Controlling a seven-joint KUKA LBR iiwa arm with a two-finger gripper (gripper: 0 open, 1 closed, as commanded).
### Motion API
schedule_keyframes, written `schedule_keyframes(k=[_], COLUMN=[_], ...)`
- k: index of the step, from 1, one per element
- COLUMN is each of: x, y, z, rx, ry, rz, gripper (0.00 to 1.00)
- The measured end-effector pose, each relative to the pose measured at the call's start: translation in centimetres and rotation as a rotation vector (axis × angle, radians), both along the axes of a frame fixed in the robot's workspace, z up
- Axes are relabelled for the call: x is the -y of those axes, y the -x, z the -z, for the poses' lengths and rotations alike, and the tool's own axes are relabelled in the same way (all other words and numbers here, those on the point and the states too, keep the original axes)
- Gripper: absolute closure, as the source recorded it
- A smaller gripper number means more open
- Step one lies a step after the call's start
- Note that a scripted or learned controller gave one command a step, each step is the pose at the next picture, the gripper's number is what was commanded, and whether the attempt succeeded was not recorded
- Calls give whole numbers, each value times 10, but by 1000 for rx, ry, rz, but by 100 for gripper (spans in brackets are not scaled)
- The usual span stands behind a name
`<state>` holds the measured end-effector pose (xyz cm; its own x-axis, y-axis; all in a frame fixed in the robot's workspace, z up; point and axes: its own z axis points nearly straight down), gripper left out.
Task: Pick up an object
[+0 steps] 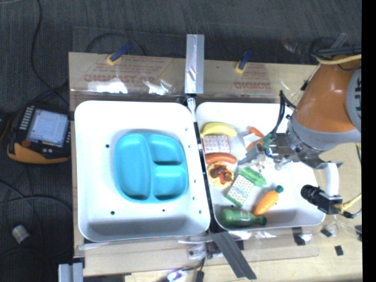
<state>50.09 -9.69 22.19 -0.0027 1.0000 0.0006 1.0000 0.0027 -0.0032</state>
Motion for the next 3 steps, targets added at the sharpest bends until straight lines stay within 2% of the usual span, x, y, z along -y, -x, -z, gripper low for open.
schedule_keyframes(k=[1,2,3], x=[23,-7,42], y=[-44,7,-61], z=[-5,39,27], rx=[0,-2,1], ry=[1,0,1], rz=[141,57,34], gripper=[0,0,0])
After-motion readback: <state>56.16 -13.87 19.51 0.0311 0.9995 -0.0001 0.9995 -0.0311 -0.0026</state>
